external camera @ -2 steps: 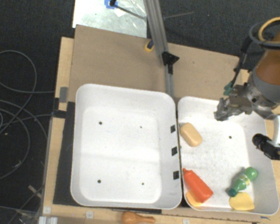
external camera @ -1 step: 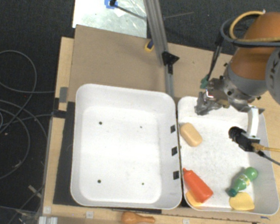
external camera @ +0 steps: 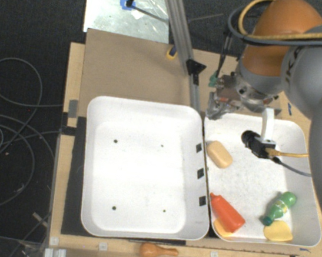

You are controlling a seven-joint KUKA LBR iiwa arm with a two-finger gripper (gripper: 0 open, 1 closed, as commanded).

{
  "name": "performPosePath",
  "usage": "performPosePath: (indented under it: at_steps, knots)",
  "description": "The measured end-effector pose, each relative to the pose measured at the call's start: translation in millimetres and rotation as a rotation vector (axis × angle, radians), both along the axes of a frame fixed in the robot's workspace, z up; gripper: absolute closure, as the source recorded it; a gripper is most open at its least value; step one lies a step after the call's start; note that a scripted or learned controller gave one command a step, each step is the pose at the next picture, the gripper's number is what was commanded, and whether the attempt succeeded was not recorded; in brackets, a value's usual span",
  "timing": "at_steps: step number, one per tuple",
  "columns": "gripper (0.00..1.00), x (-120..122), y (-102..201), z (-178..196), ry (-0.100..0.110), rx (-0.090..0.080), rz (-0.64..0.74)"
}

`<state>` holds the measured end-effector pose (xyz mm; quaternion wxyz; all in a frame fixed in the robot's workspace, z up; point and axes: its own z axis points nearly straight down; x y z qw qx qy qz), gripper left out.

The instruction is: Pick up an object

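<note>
From above, the gripper [external camera: 217,110] hangs over the far left corner of the right bin [external camera: 306,234]; whether its jaws are open or closed cannot be told. In that bin lie a tan block [external camera: 220,154] near the gripper, an orange piece [external camera: 227,214], a green bottle [external camera: 279,207] and a yellow piece [external camera: 279,232], while a small orange gourd [external camera: 158,250] rests on the counter [external camera: 134,68] in front of the left bin [external camera: 137,169].

Gripper [external camera: 217,110] above right bin's [external camera: 306,234] far-left corner
</note>
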<state>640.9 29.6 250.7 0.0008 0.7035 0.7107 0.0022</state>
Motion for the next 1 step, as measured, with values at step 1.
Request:
performPosePath:
  at_steps: [1]
  knots:
    - [1.00,17.7,49.2,0.8,0.000,0.000,-0.001]
